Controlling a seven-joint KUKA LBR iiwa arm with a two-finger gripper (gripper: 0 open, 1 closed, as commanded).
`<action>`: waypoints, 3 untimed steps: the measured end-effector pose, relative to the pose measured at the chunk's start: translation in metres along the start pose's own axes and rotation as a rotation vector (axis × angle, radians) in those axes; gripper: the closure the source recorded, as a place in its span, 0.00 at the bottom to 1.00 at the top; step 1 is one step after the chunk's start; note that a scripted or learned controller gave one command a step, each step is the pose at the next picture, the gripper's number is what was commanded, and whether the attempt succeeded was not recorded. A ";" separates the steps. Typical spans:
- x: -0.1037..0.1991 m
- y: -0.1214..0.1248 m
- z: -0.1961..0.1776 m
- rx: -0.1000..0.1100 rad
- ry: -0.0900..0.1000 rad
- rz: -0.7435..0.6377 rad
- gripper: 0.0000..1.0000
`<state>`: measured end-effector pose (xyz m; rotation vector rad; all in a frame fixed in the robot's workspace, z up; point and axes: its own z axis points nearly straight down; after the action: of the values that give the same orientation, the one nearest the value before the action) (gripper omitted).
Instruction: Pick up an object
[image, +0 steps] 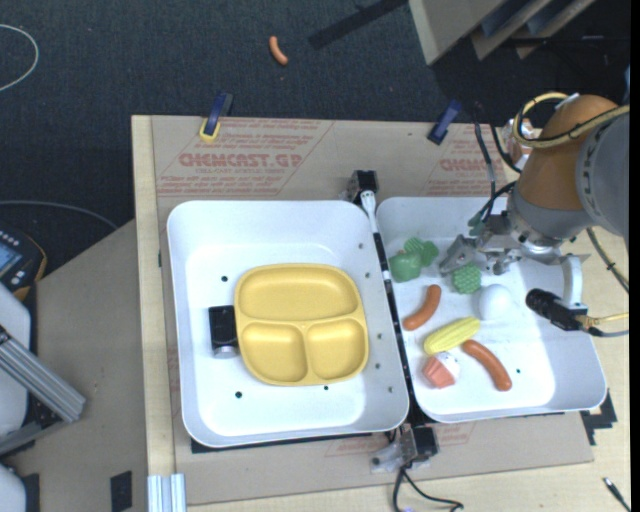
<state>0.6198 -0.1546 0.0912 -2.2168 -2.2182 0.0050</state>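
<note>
A yellow tray (300, 324) and a black block (221, 327) are seen in the left bin (190, 240). In the right bin (575, 385) lie a green toy (410, 260), a sausage (422, 306), a corn cob (451, 333), a pink piece (440, 371), a second sausage (487, 363) and a white egg (494, 301). The arm (560, 170) is bent down from the right over the far part of this bin. The gripper (478, 256) is held low just above a green object (466, 279); whether it is open or closed cannot be told.

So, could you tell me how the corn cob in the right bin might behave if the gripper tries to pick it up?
The corn cob looks rounded and glossy, so it may roll or slip between fingers. It seems to be a toy, so probably light and stiff. A sausage lies close beside it and might get nudged.
</note>
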 end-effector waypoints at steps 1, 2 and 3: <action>-0.001 0.002 -0.014 -0.007 -0.002 0.000 1.00; 0.000 0.012 -0.064 -0.014 -0.004 -0.001 1.00; -0.001 0.013 -0.129 -0.014 -0.005 0.000 1.00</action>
<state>0.6334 -0.1556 0.2198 -2.2257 -2.2282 -0.0060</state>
